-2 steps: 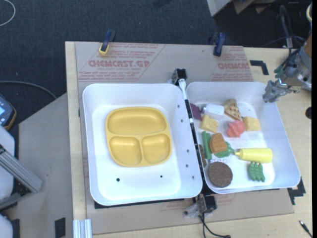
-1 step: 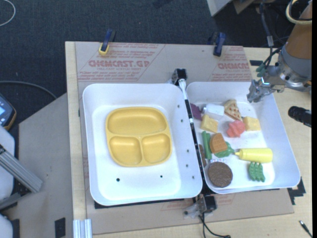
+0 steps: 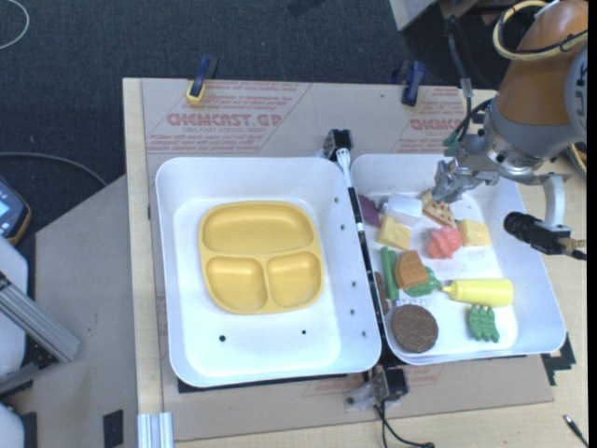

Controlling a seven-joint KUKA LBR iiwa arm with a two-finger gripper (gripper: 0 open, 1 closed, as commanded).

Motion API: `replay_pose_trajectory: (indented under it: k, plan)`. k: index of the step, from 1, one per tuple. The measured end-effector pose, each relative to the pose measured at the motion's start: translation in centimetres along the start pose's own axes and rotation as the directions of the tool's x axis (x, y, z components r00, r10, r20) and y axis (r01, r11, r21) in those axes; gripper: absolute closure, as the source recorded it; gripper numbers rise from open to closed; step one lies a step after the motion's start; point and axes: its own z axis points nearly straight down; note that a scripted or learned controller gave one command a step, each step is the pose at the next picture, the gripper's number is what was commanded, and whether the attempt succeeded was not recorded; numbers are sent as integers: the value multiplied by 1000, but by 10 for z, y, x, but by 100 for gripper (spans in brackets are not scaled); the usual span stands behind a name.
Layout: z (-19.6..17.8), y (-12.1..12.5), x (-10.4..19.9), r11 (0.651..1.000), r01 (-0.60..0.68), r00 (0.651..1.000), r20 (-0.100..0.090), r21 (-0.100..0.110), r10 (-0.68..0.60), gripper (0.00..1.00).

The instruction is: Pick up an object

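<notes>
While the tool [image 3: 448,183] is poised over the cracker [image 3: 437,213] in the right bin [image 3: 546,301], nothing is lifted; its state cannot be told.

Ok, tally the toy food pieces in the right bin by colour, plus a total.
Yellow: 3, long plastic mustard bottle, two pale cheese blocks
Green: 2, bumpy pod cluster, thin stalk
Brown: 2, round patty, small bun
Pink: 1, rounded lump
Purple: 1, piece
Tan: 1, cracker
White: 1, piece
Total: 11
</notes>
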Motion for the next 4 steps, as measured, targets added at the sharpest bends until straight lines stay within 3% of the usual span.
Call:
replay_pose_trajectory:
  k: [1,2,4]
  plan:
    - [5,-16,53,1000,0,1000,0,1,0,100]
    - [-17,-25,109,1000,1,1000,1,-6,-1,100]
    - [-1,-32,124,1000,-4,1000,2,1,4,100]
